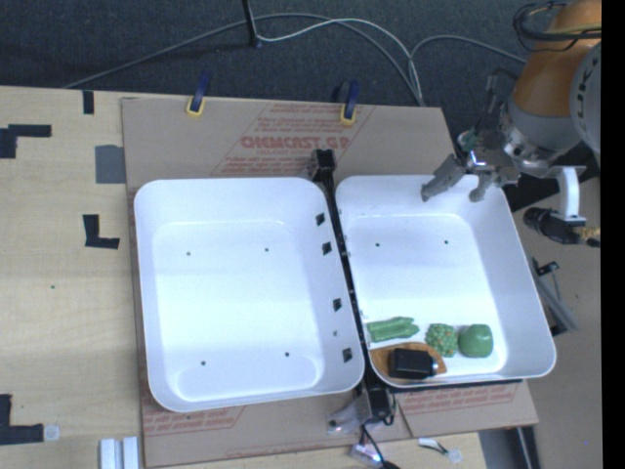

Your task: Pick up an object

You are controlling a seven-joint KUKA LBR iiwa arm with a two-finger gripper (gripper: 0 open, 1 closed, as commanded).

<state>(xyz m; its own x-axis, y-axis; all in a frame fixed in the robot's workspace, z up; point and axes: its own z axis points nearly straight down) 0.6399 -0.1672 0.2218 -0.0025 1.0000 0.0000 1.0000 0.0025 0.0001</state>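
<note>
Camera view shows the gripper [457, 188] hanging over the right bin's [527, 291] far edge, fingers spread apart with nothing between them, likely poised before a reach. All pickable things sit bunched along that bin's near edge: a green pod [392, 328], broccoli [441, 338], a green ball [476, 341] and a black block [411, 363].

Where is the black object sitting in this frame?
The black object lies at the near edge of the right bin, on an orange piece, just below the green bean pod and left of the broccoli.
</note>
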